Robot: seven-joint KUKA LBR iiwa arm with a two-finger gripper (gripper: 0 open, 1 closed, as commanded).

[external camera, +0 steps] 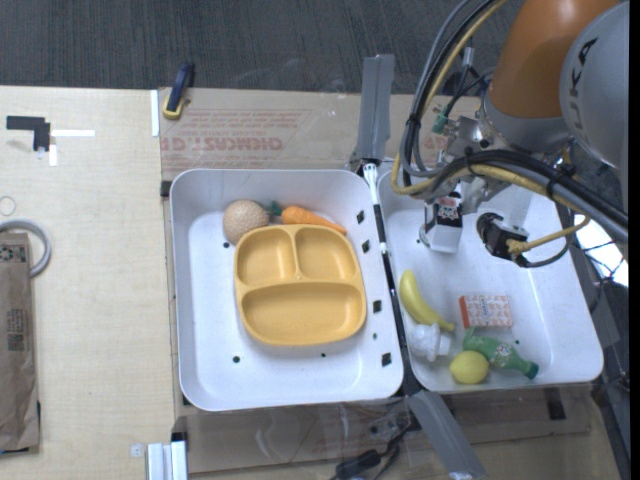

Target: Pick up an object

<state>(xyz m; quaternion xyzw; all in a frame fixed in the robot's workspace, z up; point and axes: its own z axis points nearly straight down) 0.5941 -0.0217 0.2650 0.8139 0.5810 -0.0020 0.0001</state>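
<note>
Banana [422, 301], the nearest candidate for a pick, lies in the right bin [590, 353] at about 8 o'clock from the gripper [443, 226], apart from it. Further toward 6 o'clock in the same bin sit a small red-and-white box [485, 311], a green bottle [502, 357], a lemon [469, 368] and a white piece [427, 342], all bunched close together. The gripper hangs over the upper part of the bin at roughly 11 o'clock of its floor, near the divider; whether the jaws are released or clenched I cannot tell, and nothing is seen between them.

In the left bin [195, 298] a yellow divided tray [298, 286] fills the centre, with a beige ball [244, 219] and a carrot [305, 217] at its 12 o'clock edge.

Likely risks: a descent where the gripper now hangs would probably meet bare floor, and among the bunched items the jaws could nudge a neighbour or slip off the banana's curve.
</note>
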